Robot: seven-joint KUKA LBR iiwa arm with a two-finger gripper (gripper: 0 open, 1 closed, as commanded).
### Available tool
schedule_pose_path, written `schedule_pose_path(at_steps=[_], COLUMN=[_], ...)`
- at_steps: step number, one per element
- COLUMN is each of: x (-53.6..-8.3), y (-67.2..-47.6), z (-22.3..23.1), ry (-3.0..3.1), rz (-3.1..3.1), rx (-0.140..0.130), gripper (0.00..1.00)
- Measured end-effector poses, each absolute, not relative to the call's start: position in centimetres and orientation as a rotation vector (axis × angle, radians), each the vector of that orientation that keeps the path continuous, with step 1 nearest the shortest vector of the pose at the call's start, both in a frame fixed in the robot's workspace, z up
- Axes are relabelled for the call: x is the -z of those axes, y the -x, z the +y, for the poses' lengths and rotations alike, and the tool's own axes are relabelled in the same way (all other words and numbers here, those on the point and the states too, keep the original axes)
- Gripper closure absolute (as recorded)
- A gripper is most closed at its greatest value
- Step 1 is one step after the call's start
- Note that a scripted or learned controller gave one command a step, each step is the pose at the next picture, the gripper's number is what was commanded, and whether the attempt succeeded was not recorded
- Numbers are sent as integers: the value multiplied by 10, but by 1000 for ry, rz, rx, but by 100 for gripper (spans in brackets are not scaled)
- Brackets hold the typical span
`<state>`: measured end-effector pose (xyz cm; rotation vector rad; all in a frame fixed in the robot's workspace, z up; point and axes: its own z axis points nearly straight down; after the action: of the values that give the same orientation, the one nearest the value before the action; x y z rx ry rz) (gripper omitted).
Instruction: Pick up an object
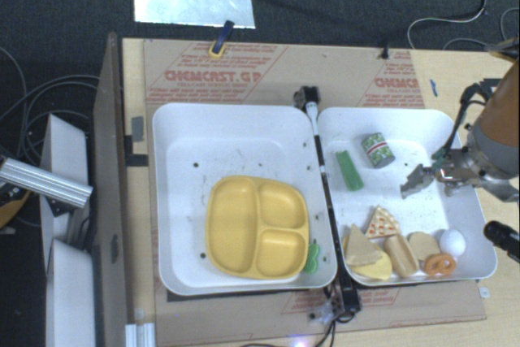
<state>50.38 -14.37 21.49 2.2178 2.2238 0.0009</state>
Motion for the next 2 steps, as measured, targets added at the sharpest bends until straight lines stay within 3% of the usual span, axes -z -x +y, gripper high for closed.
schedule_pose_path(at_steps=[1, 2], x=[-83, -84], y=[-506, -493], z=[-116, -103], ry=[-2222, -2221], rz=[2228, 2222], rx=[2, -1], gripper=[0, 0])
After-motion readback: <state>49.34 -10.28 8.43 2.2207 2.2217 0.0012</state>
